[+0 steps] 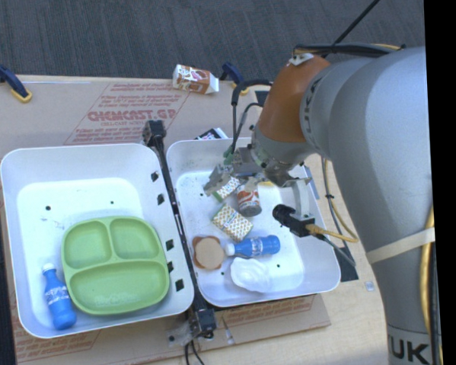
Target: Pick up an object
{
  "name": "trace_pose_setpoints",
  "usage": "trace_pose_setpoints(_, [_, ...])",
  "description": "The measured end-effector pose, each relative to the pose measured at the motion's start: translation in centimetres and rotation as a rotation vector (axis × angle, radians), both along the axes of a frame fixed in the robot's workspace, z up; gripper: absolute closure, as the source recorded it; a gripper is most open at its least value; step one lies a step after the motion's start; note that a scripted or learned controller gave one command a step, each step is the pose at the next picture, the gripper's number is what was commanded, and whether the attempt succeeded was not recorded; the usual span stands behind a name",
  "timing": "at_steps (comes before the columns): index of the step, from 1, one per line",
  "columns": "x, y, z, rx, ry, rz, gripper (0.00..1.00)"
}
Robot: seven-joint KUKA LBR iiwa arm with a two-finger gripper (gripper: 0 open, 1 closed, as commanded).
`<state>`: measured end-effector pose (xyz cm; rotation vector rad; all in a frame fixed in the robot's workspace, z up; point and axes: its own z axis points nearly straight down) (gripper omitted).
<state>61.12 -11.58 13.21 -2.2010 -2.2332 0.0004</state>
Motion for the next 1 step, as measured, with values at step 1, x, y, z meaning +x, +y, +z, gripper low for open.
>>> trace_pose_setpoints(1, [-6.89,-2.77,-4.1,-0.004,0.001,-0.008,0.0])
